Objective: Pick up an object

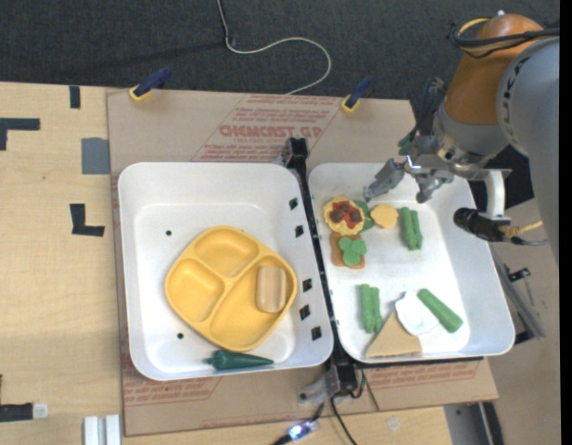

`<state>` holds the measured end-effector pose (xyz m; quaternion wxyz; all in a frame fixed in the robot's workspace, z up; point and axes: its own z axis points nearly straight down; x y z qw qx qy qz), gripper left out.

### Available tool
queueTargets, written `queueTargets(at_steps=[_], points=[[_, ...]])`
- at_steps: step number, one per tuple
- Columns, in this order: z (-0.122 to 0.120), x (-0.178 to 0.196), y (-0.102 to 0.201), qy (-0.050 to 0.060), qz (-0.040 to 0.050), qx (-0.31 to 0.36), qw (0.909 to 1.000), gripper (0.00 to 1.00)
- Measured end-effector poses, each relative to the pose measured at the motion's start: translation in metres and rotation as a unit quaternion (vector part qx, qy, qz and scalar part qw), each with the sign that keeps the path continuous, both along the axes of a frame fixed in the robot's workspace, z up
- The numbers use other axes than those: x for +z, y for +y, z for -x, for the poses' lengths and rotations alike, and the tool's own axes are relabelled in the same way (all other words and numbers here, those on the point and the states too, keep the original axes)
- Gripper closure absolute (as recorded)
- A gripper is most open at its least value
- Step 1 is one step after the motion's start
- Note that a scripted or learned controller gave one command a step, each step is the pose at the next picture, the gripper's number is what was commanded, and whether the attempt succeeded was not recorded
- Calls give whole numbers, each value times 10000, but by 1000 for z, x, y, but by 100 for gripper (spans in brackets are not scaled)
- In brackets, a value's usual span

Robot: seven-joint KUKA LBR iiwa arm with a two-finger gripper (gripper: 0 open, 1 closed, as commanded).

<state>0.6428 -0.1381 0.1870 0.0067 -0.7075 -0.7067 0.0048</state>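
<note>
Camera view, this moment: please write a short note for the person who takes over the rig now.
Gripper: open, holding nothing, above the far end of the right bin.
Right bin holds toy foods: small pizza, yellow piece, green sticks, sandwich wedge.
Left bin holds a yellow divided plate with a bread roll, and a green pepper.
Done: nothing picked up.
Left: descend, grasp one object, lift.

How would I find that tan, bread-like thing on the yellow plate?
Start at the left white bin, which holds a yellow divided plate. In the plate's right compartment lies a small tan oblong bread roll. It is the plate's sole item; the dark green pepper-like piece lies off the plate, by the bin's near wall.
</note>
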Motion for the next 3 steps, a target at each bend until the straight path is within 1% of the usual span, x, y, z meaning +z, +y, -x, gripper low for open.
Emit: queueTargets(at_steps=[1, 2, 3], points=[[-3, 9, 0, -72, 11, 14, 10000, 0], [3, -55, 2, -40, 12, 13, 10000, 0], [3, -101, 4, -39, -4, 24, 10000, 0]])
